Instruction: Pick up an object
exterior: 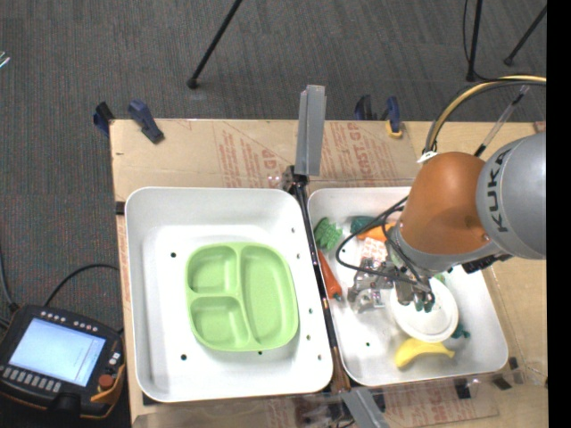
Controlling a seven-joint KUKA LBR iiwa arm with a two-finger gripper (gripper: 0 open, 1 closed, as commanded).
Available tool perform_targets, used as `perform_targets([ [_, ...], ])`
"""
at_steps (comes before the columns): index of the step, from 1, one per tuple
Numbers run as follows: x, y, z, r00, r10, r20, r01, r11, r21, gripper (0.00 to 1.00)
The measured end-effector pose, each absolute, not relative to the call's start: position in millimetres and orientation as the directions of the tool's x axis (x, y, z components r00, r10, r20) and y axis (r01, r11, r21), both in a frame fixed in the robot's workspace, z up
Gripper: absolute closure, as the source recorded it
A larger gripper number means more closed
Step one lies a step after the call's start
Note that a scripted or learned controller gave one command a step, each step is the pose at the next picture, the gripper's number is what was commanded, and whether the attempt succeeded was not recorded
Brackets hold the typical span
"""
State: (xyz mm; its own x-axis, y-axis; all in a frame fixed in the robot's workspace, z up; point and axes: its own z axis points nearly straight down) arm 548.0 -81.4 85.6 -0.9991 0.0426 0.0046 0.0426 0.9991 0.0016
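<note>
Left bin [147, 239], frame centre-left: green divided plate [241, 294]. Right bin [495, 328]: orange carrot [329, 277] along left wall, green toy [326, 233] above it, white bowl [430, 321], banana [421, 353] lower right. Gripper [393, 291] low over clutter beside bowl; fingers' state cannot tell.

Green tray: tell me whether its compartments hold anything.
Empty. The green tray lies flat in the left bin, and all three compartments show bare green plastic; the toys sit in the right bin.

Robotics lab; KUKA arm [500, 208], teach pendant [58, 357], tripod legs [219, 34], clamped cardboard bench [223, 154].
</note>
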Motion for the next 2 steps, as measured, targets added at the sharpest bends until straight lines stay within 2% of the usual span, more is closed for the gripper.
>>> perform_targets([
  [1,549.1,-81,87,-0.999,0.041,0.002,0.041,0.999,0.001,0.0],
  [2,619.4,-92,88,-0.994,0.109,-0.002,0.109,0.994,0.001,0.0],
])
